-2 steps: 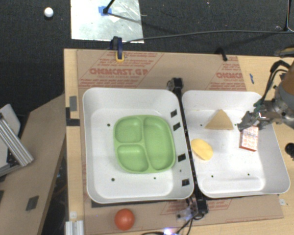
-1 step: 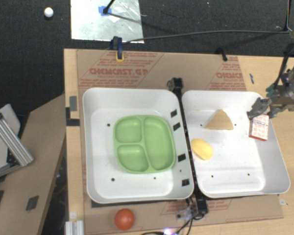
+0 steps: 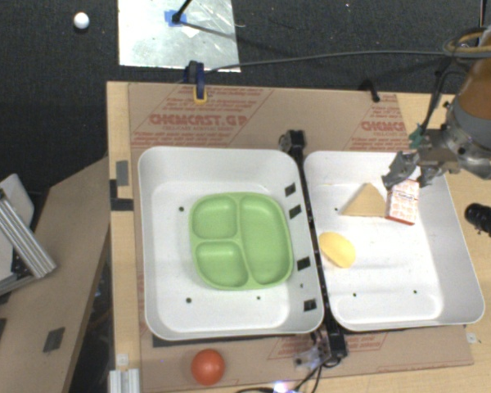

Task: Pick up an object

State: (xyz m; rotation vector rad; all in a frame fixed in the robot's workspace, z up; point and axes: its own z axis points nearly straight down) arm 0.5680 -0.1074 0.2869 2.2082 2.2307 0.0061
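My gripper hangs over the far right part of the right bin. Directly under it, touching its tip in this view, is a small red and white box, slightly tilted. Whether the box is gripped or just lies on the bin floor cannot be made out. A tan wedge lies just left of the box. A yellow rounded object sits nearer the front, by the bin's left wall.
The left bin holds a green divided plate. A red ball rests on the board in front of the bins. A black clamp sits where the bins meet at the back.
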